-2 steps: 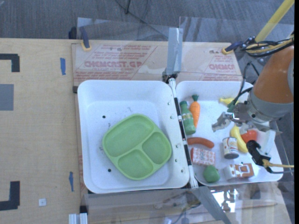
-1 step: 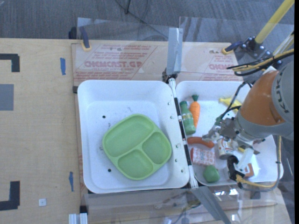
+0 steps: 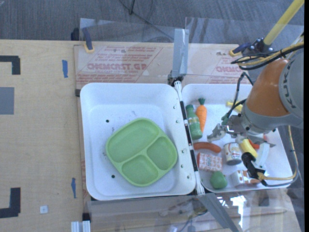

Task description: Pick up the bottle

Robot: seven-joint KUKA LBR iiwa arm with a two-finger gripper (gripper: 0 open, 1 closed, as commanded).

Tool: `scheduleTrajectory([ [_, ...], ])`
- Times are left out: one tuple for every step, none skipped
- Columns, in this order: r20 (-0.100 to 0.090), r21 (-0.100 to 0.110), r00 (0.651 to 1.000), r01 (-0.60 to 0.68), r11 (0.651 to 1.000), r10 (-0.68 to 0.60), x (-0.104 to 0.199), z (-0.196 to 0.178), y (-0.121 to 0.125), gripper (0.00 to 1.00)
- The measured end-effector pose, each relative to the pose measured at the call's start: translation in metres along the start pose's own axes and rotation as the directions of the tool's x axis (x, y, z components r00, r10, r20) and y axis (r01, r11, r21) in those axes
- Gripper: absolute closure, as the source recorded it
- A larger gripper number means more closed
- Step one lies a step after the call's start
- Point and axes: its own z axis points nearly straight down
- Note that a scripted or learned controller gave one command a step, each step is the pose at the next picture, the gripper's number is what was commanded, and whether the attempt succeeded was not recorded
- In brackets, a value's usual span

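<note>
The bottle is green with a label and lies along the left wall of the right bin, its cap pointing to the back. My gripper hangs over the middle of the right bin, a short way to the right of the bottle and just below the carrot. It does not touch the bottle. The grey arm with its orange band reaches in from the right and covers the right part of the bin.
Near the gripper lie a red sausage, a red and white packet, a small can and a green round item. The left bin holds a green divided plate.
</note>
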Motion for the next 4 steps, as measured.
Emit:
scheduleTrajectory([
  [-0.004,-0.009,0.917,-0.398,0.917,0.398,-0.038,0.02,-0.053,0.0],
  [0.001,-0.009,0.915,-0.404,0.915,0.404,-0.042,0.012,-0.053,1.0],
  [-0.007,-0.008,0.619,-0.785,0.619,0.785,-0.075,0.018,-0.023,1.0],
  [0.005,0.005,0.619,-0.785,0.619,0.785,0.005,-0.053,0.035,1.0],
])
